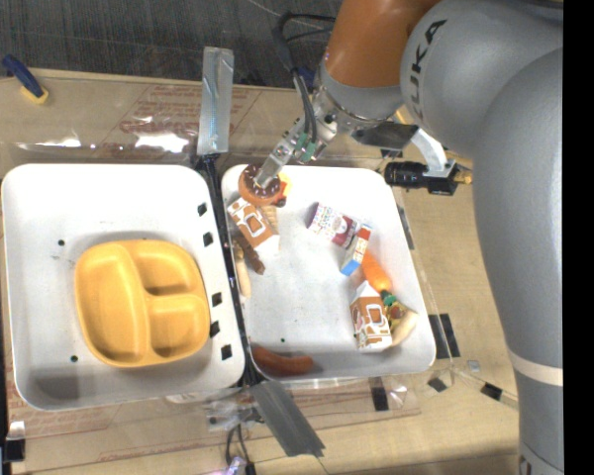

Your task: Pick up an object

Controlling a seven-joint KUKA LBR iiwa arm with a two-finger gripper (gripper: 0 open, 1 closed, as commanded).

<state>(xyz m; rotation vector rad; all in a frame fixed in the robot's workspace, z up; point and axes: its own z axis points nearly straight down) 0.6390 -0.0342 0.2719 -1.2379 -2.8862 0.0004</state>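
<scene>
My gripper (270, 173) reaches down from the grey and orange arm to the far left corner of the right bin (307, 295). Its tip is over or on a chocolate donut (261, 190) lying there. Just in front of the donut lies a brown and white carton (250, 223), with a brown stick-like item (247, 255) beside it. A purple and white carton (331, 220), a blue and red box (356, 250), a carrot (376, 271) and a second brown and white carton (371, 326) lie toward the bin's right side. A sausage (282, 362) rests at the front edge.
The left bin (30, 206) holds a yellow divided tray (141, 301). A strip of grey tape (214, 102) runs up the bench behind the wall between the bins. A black cable connector (421, 175) hangs beside the right bin's far right corner.
</scene>
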